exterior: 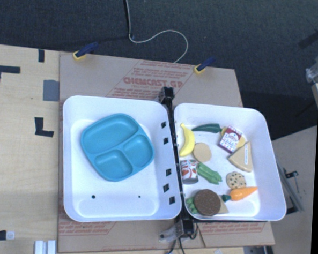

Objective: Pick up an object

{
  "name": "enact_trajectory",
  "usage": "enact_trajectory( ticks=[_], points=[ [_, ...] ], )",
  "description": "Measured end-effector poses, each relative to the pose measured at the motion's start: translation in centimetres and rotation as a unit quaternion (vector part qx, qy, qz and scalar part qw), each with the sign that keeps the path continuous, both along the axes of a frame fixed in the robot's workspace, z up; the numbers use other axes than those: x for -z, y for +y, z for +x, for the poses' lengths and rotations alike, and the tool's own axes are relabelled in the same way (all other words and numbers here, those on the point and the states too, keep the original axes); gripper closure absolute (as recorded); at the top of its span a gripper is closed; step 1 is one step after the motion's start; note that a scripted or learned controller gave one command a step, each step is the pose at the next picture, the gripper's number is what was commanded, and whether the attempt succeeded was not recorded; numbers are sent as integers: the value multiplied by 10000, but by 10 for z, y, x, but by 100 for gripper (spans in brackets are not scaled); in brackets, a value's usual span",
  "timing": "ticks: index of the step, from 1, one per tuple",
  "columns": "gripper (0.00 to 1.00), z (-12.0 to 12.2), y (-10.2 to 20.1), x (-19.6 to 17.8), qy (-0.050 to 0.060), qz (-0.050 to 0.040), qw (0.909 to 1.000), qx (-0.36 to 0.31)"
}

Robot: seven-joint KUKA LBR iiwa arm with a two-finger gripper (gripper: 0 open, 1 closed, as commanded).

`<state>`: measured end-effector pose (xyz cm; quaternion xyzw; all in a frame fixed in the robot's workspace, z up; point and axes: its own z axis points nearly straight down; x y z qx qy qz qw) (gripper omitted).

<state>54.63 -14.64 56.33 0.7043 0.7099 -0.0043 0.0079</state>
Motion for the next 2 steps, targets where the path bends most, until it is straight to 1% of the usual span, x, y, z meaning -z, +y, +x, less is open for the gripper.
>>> enact_trajectory(
  ticks=[2],
  points=[
    [100,1,1,-20,-6,-13,10000,-7]
  ],
)
